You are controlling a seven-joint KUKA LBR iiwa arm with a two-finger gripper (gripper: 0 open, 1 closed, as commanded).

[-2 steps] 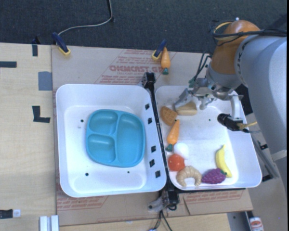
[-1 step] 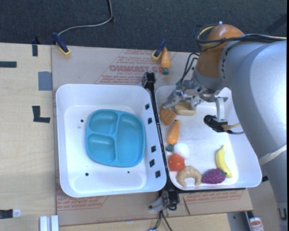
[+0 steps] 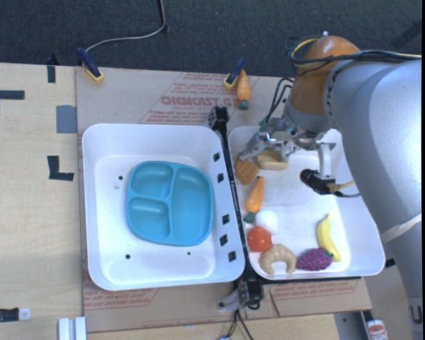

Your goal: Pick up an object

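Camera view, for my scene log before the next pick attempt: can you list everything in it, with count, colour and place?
Divided plate: 1, light blue, middle of the left bin.
Left bin: 1, white, on the cardboard.
Right bin: 1, white, beside the left bin.
Carrot: 1, orange, left side of the right bin.
Tomato: 1, red, near front-left of the right bin.
Egg: 1, white, just above the tomato.
Croissant: 1, tan, front of the right bin.
Grapes: 1 bunch, purple, right of the croissant.
Banana: 1, yellow, right side of the right bin.
Bread piece: 1, tan, under the gripper.
Gripper: 1, grey metal, over the back of the right bin.
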